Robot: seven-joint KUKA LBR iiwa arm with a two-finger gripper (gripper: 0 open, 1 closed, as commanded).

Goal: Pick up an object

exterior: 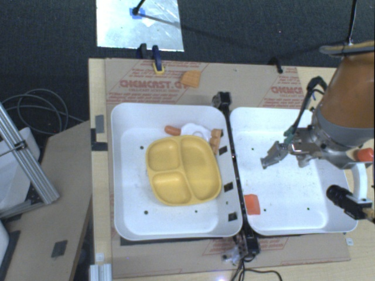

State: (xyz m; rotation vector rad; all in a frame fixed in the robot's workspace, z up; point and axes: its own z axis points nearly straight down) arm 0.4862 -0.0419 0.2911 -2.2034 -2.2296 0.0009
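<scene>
Camera view places my gripper (pixel 274 155), fingers spread and empty, above the right bin (pixel 281 218), positioned for descent toward the orange block (pixel 251 204) near that bin's front-left corner.

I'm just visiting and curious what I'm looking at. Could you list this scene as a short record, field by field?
arm: grey with an orange band, reaching in from the right
gripper: hovering over the right bin, nothing between its fingers
left bin: yellow divided tray, small orange piece, tan piece, something white behind the tray
right bin: orange block near its front left corner
bench: orange-tan piece lying behind the bins
</scene>
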